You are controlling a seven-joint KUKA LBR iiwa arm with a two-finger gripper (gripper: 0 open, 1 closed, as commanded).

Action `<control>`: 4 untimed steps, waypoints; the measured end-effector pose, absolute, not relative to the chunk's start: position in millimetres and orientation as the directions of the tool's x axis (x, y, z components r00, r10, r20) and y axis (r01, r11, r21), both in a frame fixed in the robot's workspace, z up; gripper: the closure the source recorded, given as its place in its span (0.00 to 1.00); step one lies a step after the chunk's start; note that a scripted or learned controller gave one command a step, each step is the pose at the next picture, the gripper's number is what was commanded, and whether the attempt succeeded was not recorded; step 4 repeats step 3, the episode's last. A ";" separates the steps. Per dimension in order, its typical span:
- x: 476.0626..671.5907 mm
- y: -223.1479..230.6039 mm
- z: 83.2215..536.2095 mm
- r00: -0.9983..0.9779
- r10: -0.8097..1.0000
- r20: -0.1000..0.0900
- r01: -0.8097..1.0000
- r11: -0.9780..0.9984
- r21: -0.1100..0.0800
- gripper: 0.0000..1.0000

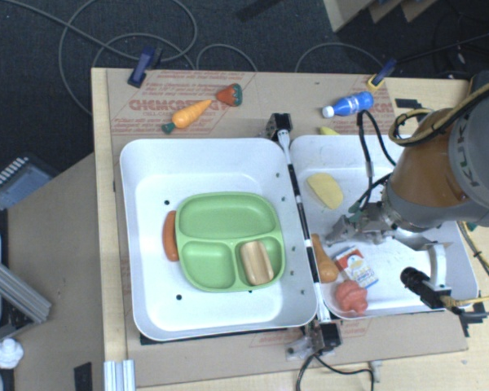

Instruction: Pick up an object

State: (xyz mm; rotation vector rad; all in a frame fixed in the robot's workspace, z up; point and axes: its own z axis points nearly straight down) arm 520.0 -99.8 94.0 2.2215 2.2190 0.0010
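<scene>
Clearly, my gripper hung over the middle of the right bin, though I could not tell its state. The likeliest target, a yellow lemon-like piece, lay toward that bin's far left part. It looked light, rigid, smooth plastic, probably slippery, so I judged a grasp across its narrow width best. A small carton and a red, lumpy fruit sat near the bin's near-left corner.

Much of the right bin behind the arm; gripper fingers indistinct
</scene>
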 end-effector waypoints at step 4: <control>527.7 -34.7 185.4 -0.002 1.000 0.001 1.000 0.002 0.003 1.00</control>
